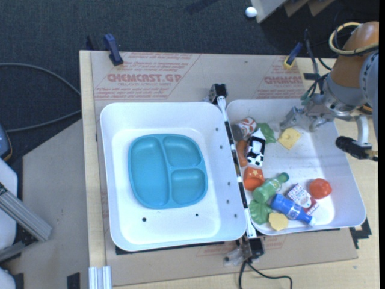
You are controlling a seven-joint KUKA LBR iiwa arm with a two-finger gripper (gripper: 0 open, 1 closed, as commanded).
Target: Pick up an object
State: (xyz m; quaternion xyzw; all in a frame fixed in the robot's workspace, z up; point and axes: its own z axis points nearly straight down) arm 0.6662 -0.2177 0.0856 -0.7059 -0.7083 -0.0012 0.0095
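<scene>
1. Two shallow white bins are seen side by side on the bench; the left bin holds a blue three-compartment plastic plate.
2. The right bin is crowded with small toys, mostly along its left wall and near edge.
3. The grey arm with its orange band is seen reaching in from the right, and the gripper is placed low over the far part of the right bin.
4. A pale yellow cheese-like wedge lies just beside the gripper, on its near side; whether it is touched cannot be told.
5. How far the hand is spread, and whether anything is held, cannot be told.
6. Nearer the left wall, a black-and-white toy figure and an orange block are seen.
7. Along the near edge lie a green bottle, a blue tube and a red tomato-like ball.
</scene>
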